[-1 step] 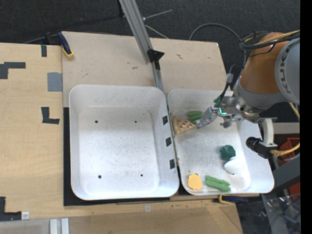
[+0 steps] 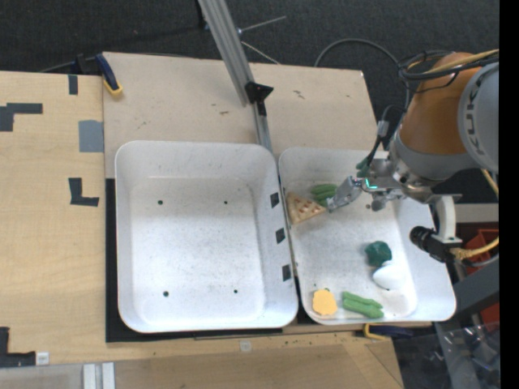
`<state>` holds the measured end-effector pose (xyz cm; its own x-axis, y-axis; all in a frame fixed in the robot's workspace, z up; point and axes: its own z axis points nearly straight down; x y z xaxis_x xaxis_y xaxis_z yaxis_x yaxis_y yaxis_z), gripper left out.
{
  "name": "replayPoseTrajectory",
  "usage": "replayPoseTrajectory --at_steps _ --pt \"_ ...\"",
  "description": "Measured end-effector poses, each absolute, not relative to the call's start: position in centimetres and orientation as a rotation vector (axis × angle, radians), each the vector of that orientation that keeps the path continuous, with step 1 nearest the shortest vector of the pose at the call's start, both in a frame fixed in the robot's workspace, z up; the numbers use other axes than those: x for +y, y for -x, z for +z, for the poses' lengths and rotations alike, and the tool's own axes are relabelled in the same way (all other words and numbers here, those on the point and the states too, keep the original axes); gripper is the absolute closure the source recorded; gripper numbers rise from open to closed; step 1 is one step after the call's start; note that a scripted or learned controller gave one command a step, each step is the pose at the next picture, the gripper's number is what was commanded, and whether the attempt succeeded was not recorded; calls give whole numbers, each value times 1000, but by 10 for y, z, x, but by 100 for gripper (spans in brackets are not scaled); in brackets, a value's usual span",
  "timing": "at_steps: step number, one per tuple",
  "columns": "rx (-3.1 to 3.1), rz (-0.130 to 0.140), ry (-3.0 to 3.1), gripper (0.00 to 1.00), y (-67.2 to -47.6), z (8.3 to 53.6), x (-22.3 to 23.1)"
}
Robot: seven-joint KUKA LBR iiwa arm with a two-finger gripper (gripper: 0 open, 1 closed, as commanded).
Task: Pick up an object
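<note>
The grey arm with its orange band reaches in from the right and hangs over the far part of the right bin (image 2: 422, 298). Its end effector (image 2: 345, 194) points leftward and down toward the bin's far-left corner. Whether it is spread or closed cannot be told from this slant, and nothing can be seen gripped in it.

Just beside the tip lie two candidates for the pick. A green rounded piece (image 2: 323, 191) sits at the far side, and a tan waffle-patterned wedge (image 2: 304, 209) rests against the left wall of the bin, near the divider between the two bins. The tip is nearest the green piece and may be touching it; the angle does not settle that. The tilt of the wrist reads as an approach aimed at this pair, probably because they sit apart from the others.

The remaining objects lie well apart, toward the near right of the same bin: a dark green lump (image 2: 378, 254) with a white rounded object (image 2: 389, 277) just beside it, and along the near edge a yellow piece (image 2: 324, 302) next to a green pod-shaped toy (image 2: 362, 304).

The left bin (image 2: 130, 217) on the bench (image 2: 49, 136) holds no objects, so it looks like the place a picked item would go.

I judge the pick as not yet made.
</note>
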<state>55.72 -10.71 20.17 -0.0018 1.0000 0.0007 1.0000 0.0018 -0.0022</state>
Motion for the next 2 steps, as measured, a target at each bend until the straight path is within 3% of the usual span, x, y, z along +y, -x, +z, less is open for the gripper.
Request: replayPoseTrajectory --at_steps 2 --pt "-2223 3 2221 0 -553 87 -106"
